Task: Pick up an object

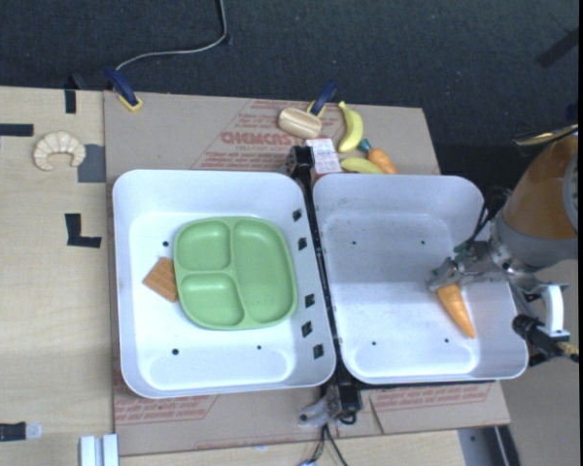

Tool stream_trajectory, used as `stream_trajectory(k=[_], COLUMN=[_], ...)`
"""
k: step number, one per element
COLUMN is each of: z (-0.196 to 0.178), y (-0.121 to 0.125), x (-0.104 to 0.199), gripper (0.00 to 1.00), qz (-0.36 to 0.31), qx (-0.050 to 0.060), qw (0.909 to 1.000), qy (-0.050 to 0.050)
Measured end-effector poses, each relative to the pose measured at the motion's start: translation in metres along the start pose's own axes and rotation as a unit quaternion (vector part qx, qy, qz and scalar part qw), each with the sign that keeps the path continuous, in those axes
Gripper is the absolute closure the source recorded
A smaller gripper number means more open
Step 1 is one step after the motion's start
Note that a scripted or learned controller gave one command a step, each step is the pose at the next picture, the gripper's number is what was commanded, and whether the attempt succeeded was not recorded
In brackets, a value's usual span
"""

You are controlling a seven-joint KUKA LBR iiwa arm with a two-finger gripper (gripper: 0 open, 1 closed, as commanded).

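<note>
The right bin [408,260] is the landmark here. At its near right side an orange carrot [457,310] lies on the bin floor, with its thin point toward the near edge. The gripper [449,276] is just above the carrot's thick end, and seems to touch it. Its fingers are close together around that end, but I cannot tell if they really grip the carrot or are only beside it (the arm [544,207] covers part of them). The arm comes in over the right wall of the bin.

Left of the right bin, touching it, is the left bin [146,260]. It holds a green divided plate [235,271], and an orange flat piece [161,280] sticks out from under the plate's left edge.

Beyond the far wall of the right bin, on the cardboard, lie a yellow banana [351,129], a bread roll [298,121] and a small carton [323,153]. Far to the left of them is a croissant [58,149].
</note>
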State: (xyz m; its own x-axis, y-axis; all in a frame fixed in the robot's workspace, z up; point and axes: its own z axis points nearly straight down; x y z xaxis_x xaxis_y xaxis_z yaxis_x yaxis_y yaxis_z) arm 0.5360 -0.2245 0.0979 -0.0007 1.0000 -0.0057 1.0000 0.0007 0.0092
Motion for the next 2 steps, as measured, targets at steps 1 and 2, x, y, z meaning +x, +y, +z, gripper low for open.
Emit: stream_trajectory(k=[1, 2], z=[0.011, -0.087], y=[0.019, 0.043], x=[0.064, 0.132], gripper=[1.00, 1.00], qz=[-0.001, -0.001], qx=[0.002, 0.004], qw=[1.0000, 1.0000], qy=[0.003, 0.003])
